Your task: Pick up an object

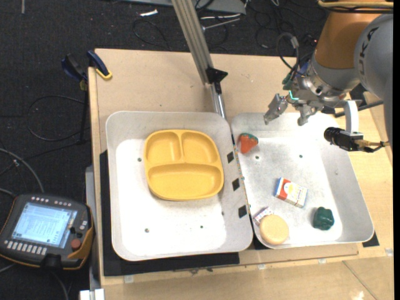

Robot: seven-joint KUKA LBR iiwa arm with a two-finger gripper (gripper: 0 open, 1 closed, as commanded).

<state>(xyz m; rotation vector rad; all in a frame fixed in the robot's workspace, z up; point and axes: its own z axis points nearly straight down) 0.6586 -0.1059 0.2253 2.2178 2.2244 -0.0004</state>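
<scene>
On the left I see a yellow plate point(184, 165) in its bin. In the right bin point(350, 186) lie a strawberry point(249, 142), a small box point(291, 192), a round cookie point(274, 229) and a green toy point(323, 217). My gripper point(289, 112) hangs spread wide with nothing in it, above the bin's far edge. I think I'm picking a target; next I must go down over one.

You have a tan worktop point(156, 83) carrying two shallow white bins side by side, their inner edges touching along the middle. The left bin point(125, 230) sits over a dark mat that shows along its left and front edges. The right bin point(350, 186) reaches close to the worktop's front right corner. A blue and yellow clamp point(97, 64) grips the worktop's far left corner. A grey post point(194, 36) rises aslant from behind the bins.
</scene>
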